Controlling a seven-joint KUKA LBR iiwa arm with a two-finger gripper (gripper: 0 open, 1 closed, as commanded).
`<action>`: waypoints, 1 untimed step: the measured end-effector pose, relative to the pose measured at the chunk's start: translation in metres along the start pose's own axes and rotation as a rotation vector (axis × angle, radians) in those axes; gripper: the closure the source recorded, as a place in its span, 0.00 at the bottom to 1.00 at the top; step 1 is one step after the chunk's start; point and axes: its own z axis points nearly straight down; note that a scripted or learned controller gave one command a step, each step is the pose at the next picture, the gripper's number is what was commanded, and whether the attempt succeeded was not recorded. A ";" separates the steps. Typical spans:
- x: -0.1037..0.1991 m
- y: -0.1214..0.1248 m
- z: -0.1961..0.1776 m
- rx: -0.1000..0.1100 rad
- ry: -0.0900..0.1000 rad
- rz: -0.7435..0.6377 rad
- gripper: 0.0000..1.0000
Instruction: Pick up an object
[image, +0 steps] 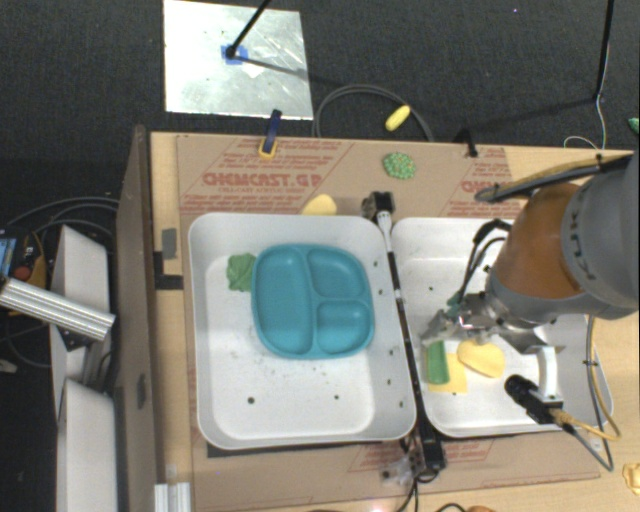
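Reaching into the right bin, our gripper hangs just above a small green block that lies near the bin's left wall. We cannot tell how far the gripper is open, and we see nothing held in it. We judge the block light and fairly stiff, easy to lift if we close across its narrow sides, its long sides being the smoother and more likely to slip. A rounded yellow lump sits just beside it, and a flat yellow piece touches its lower end, so either could get caught up in the grip. The wall close on the left leaves us little room. In the left bin a blue plate and a green scrap lie well apart from our work
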 end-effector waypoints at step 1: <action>-0.061 0.041 -0.036 -0.014 -0.005 0.001 0.00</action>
